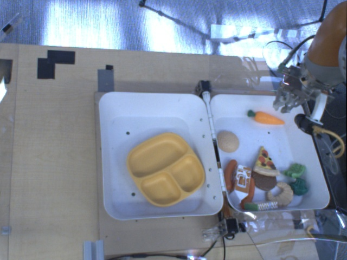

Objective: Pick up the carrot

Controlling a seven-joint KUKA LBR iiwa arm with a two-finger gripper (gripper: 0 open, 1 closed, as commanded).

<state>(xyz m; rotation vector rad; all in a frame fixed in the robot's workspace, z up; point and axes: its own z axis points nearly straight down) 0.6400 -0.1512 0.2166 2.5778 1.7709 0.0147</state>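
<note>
- Carrot (pixel 267 118): an orange toy with a green top, lying flat on the floor of the right bin (pixel 320 161), near that bin's far wall, green end pointing toward the divider between the bins.
- Gripper (pixel 286 103): at the far right corner of the right bin, just beyond and to the right of the carrot, apart from it. Its fingers point down and look slightly parted, with nothing between them.
- Arm (pixel 328 42): grey, with its orange band, reaching in above the right bin's far right corner.
- Round beige ball (pixel 227 142): in the right bin, nearer the camera than the carrot and closer to the divider.
- Pizza slice (pixel 264 161): in the right bin, toward its middle, well in front of the carrot.
- Green broccoli piece (pixel 296 171): near the right bin's right wall, front half.
- Yellow divided plate (pixel 165 169): in the left bin (pixel 114 145), well apart from the carrot, on the other side of the divider.
</note>
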